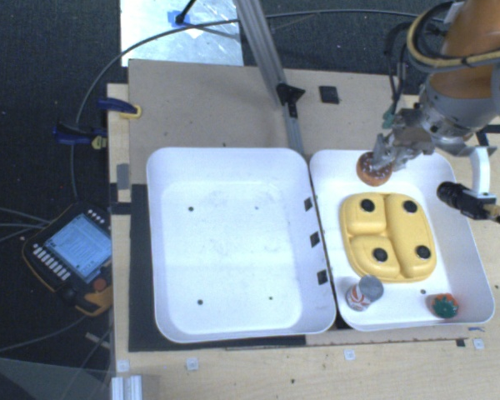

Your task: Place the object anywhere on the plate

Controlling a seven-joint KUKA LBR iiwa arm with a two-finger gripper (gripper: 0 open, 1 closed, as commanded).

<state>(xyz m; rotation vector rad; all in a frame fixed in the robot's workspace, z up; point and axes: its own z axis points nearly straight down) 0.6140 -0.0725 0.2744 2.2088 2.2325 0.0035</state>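
A yellow plate [389, 235] with four sections, each marked by a black dot, lies in the right bin [475, 265]. A small brown round object [372, 172] sits at the far left of that bin, just beyond the plate's far left corner. My gripper [385, 155] is directly over this brown object and reaches down onto it from the upper right. Its tip hides part of the object, so a grasp cannot be made out.
A small grey and red can-like thing [362, 292] lies at the right bin's near left corner. A green and orange item [444, 306] sits at its near right. The left bin [175, 223] adjoins it. A black fitting [458, 197] juts over the right rim.
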